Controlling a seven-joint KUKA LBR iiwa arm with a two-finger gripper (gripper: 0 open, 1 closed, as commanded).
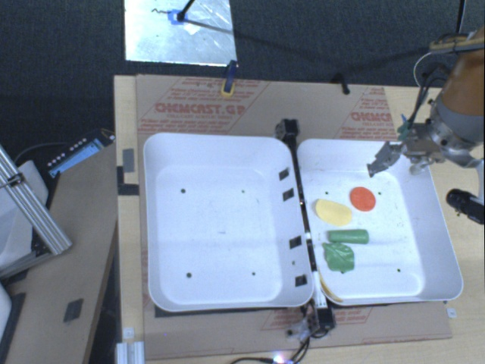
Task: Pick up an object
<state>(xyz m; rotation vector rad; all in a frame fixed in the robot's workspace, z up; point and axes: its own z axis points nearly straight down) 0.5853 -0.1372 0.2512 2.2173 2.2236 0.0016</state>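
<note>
Nearest in the right bin (436,226), a pale curved piece (328,287) lay tucked against the near-left corner. Just beyond it sat a green leafy object (339,257), touching a green cylinder (348,236) lying on its side. Farther back lay a yellow oval object (333,211), and just right of it an orange-red round object (362,199). The left bin (220,222) beside it showed bare white floor. The tool (384,160) hung over the right bin's far part, beyond the round object and apart from it; whether its fingers were apart or together I could not tell. The counter (250,101) stretched beyond.
</note>
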